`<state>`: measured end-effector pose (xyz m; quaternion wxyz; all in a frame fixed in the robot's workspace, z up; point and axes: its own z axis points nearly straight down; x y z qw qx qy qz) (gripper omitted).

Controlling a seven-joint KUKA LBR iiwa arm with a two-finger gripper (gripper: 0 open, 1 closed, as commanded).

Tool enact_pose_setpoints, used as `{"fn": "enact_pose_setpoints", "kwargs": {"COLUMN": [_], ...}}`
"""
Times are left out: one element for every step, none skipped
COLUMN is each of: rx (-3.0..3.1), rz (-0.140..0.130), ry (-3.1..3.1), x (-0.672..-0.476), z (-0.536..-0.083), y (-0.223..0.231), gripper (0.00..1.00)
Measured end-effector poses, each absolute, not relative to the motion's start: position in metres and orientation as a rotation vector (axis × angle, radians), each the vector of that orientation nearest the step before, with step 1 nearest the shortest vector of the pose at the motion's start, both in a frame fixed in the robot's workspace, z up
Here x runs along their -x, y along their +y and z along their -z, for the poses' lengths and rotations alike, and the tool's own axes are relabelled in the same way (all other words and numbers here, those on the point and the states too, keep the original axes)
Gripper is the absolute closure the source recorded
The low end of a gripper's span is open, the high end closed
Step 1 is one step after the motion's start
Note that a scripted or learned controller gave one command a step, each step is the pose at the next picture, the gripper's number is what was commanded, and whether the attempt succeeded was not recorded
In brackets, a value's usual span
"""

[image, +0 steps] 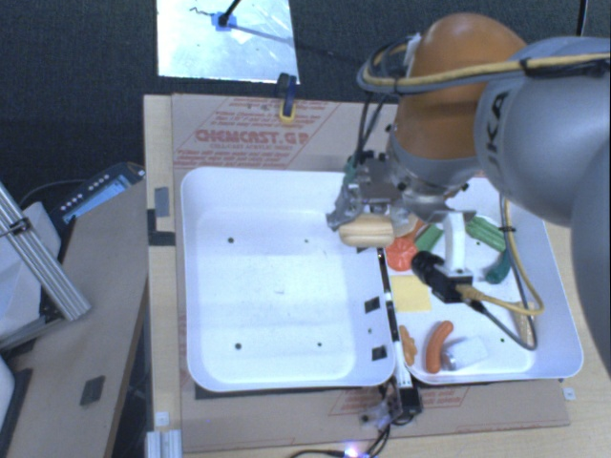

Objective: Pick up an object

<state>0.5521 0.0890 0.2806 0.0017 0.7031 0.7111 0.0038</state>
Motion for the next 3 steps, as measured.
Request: {"fn": "enact_pose_setpoints", "kwargs": {"rx": [-2.228, -2.213, -2.214], "rz": [0.012, -0.003, -0.004], "ry": [2.223, 2.23, 2.228], "x": [-0.503, -0.486, -0.487], "z": [-0.201, -0.217, -0.268], "y": [0.05, 0.097, 0.134], "gripper": [1.0, 1.0, 1.0]}}
